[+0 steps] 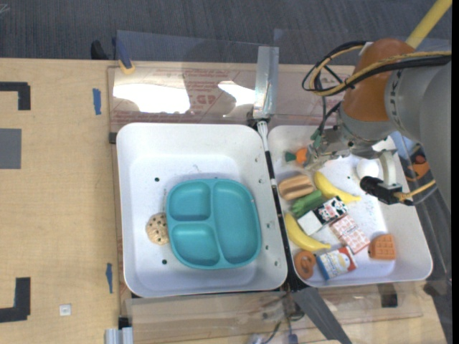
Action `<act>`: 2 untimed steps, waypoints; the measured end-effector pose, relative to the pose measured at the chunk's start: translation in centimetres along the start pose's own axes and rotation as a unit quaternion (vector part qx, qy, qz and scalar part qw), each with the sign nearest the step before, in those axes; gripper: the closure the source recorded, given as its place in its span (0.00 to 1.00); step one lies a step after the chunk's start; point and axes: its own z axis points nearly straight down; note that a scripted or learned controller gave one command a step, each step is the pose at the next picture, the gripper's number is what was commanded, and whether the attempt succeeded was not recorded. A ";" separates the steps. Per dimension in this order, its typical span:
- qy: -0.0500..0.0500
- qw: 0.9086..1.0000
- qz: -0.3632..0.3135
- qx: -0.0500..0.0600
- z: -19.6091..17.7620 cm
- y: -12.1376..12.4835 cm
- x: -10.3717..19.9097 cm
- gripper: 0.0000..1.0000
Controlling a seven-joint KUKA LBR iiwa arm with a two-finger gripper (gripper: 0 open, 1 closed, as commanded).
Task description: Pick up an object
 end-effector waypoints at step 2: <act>0.001 1.000 -0.028 0.002 1.1 -5.1 1.1 0.00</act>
